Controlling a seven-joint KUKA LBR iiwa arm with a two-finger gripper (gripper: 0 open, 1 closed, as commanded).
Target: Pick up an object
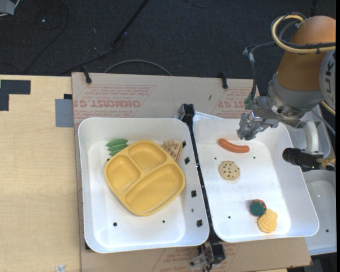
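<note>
We found the arm reaching in from the right of the frame, its gripper [249,128] hanging at the upper edge of the right bin [306,205], just above and to the right of the sausage [233,146]. Nothing lay between its fingers, though the view was too small and dark there for us to tell whether they were spread or closed.

In the right bin we counted four candidates: the sausage in the upper middle, a cookie [229,170] just below it, and, well apart toward the lower right corner, a green and red piece [257,207] touching a yellow pineapple-like piece [267,221]. The left bin [93,214] held a yellow divided plate [145,177], with a green pea pod [117,145] at its upper left and a pale waffle-like piece [173,148] at its upper right (both tucked close against the plate's rim).

We judged this to be the approach step, with no object taken yet. The sausage was the nearest thing, so it seemed the likely target. The next move would call for shifting slightly down and left in the frame until the gripper stood over the sausage's middle, turning the fingers across its narrow width, then descending to the bin floor before closing. Since the sausage is round, an off-centre grip could let it roll away.
</note>
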